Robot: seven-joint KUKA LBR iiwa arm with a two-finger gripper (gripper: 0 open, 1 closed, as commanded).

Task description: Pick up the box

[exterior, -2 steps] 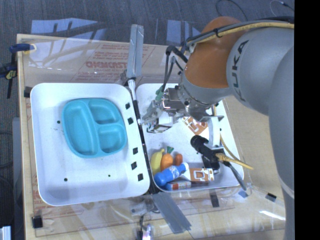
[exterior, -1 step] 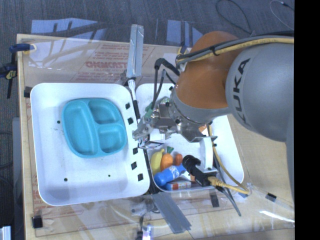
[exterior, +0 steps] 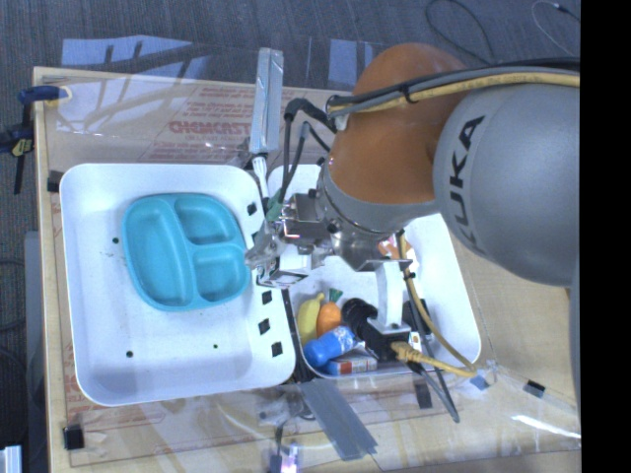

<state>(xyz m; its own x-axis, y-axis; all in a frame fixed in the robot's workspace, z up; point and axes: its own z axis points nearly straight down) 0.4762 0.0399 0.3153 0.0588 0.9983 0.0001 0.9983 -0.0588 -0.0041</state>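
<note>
My grey and orange arm covers most of the right bin point(exterior: 449, 264). The gripper point(exterior: 276, 249) hangs low over the wall between the two bins, near the right bin's left edge. A small red and white patch point(exterior: 399, 249) peeks out from under the wrist; whether it is the box cannot be told. At the right bin's front lie a yellow fruit point(exterior: 310, 314), an orange piece point(exterior: 328, 316), a blue bottle point(exterior: 330, 346) and a thin red and white item point(exterior: 353, 366).
In the left bin point(exterior: 99, 363) a light blue divided tray point(exterior: 187, 249) lies at the middle. A clear plastic sheet with red print point(exterior: 197, 126) covers the bench behind the bins. A blue clamp point(exterior: 39, 95) sits at the bench's far left corner.
</note>
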